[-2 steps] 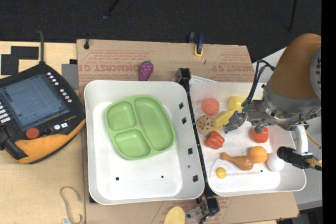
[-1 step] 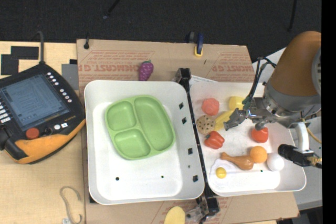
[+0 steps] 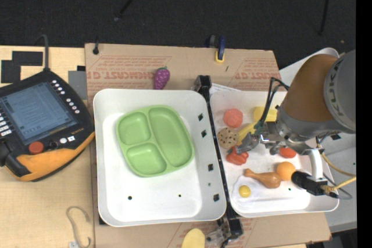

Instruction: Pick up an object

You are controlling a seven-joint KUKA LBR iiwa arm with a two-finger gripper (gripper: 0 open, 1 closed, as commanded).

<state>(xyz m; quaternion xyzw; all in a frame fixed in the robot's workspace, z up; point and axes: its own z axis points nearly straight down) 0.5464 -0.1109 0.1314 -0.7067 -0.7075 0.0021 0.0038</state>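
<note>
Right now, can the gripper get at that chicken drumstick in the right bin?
Probably yes. The drumstick lies in the open on the right bin's floor, nothing on top of it, just below the gripper. The orange ball touches its thick end, which may crowd a grasp there.

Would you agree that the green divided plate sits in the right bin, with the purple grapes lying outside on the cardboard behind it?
Not quite: in the camera view, the green divided plate sits in the left bin, not the right. The purple grapes do lie outside on the cardboard behind it.
</note>
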